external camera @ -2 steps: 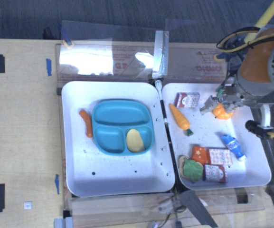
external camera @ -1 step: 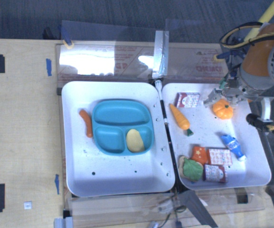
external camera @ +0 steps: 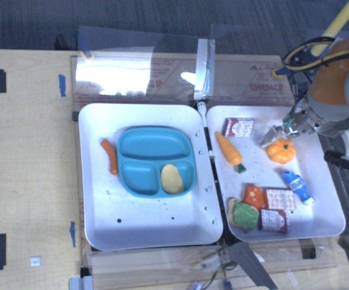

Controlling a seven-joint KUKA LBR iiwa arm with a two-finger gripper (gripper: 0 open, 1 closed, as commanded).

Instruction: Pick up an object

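Gripper [external camera: 273,134] just beside orange pumpkin toy [external camera: 281,152] — finger state unclear; toy probably light, rounded, slippery — grip across middle.

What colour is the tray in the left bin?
Blue; the tray shows best in the camera view.

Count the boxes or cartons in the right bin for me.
3: a carton near the far edge of the right bin, and two boxes at the near edge. The green item may hide more.
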